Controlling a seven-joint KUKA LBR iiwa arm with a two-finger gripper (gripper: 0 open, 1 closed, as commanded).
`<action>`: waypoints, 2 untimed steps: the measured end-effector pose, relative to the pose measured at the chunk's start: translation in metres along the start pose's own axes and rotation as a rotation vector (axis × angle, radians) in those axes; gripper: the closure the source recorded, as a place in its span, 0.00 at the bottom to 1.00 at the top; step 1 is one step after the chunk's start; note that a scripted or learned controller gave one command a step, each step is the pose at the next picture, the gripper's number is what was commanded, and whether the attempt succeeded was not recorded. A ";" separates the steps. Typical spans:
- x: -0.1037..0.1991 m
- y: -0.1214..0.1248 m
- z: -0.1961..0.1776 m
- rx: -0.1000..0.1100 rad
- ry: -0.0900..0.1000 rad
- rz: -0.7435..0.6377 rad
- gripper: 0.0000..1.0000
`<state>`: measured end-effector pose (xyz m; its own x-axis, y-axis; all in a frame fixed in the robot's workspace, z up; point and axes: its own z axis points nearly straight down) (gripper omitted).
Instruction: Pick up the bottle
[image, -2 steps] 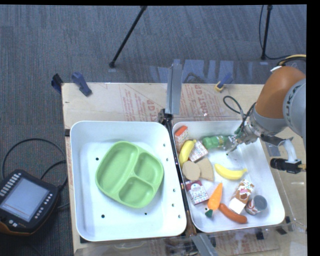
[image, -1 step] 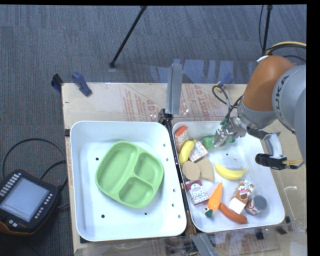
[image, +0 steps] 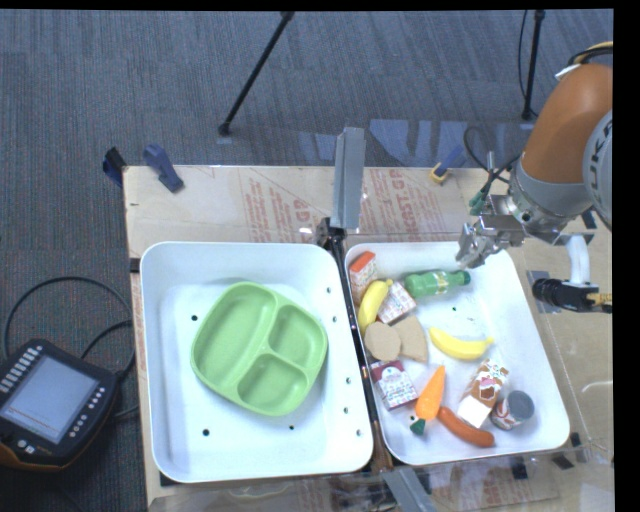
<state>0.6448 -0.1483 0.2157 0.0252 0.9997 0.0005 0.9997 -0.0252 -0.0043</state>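
Green bottle lying flat in right bin; gripper above its cap end, jaws too blurred to tell whether apart or together

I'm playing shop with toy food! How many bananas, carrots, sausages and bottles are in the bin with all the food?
Bananas: 2, one by the left wall, one in the middle
Carrots: 1
Sausages: 1
Bottles: 1, the green bottle
Total: 5
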 end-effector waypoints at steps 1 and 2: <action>-0.055 -0.017 -0.034 -0.001 0.000 -0.288 1.00; -0.056 -0.016 -0.040 0.002 0.002 -0.287 1.00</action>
